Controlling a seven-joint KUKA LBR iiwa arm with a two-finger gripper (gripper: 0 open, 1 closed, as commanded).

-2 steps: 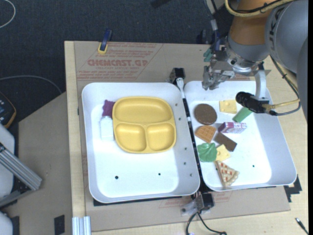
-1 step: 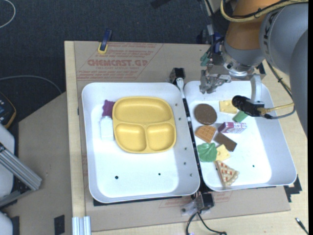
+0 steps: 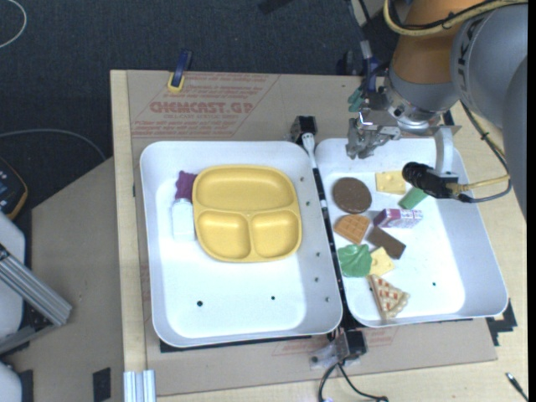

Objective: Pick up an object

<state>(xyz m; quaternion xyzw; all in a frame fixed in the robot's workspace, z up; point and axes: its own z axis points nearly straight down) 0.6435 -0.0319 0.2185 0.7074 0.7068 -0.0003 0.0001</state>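
My gripper (image 3: 361, 147) hangs over the far left corner of the right bin (image 3: 469, 266), open, with nothing between its fingers. Just below it in the bin lies a round brown cookie (image 3: 352, 194), with a yellow cheese slice (image 3: 390, 182) and a green piece (image 3: 412, 198) to its right. Further toward the front are a pink and white carton (image 3: 399, 217), a waffle (image 3: 352, 228), a brown bar (image 3: 388, 242), a green leaf (image 3: 355, 260), a small yellow piece (image 3: 382, 264) and a pizza slice (image 3: 388, 296).
The left bin (image 3: 234, 308) holds a yellow divided tray (image 3: 247, 212) and a white bottle with a purple cap (image 3: 182, 208) beside it. A black clip (image 3: 303, 129) sits at the ridge between the bins. The arm comes in over the right bin's far edge.
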